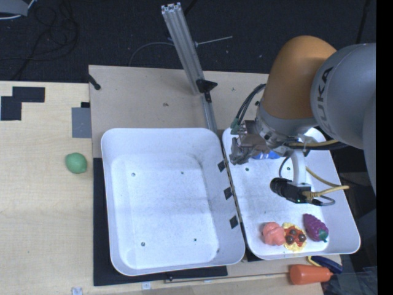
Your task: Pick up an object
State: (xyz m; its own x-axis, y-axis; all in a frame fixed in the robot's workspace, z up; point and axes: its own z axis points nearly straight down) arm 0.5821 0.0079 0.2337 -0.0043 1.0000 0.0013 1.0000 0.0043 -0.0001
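Gripper [241, 152] hangs over the right bin's [258, 195] upper-left corner; honestly can't tell its state. Toys sit at that bin's lower edge: pink lump [272, 233], yellow-red piece [295, 237], purple one [315, 227]. Green ball [77, 163] far left.

Two white bins [163, 201], faintly grey-speckled. Arm [344, 91] grey with orange band. Right bin: pink lump [272, 233], yellow piece with red and dark spots [295, 237], purple fruit [315, 227]. Counter [37, 183] tan; green ball [77, 163]; orange carrot [309, 274].

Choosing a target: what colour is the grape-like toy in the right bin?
Purple grape-like toy, camera view.
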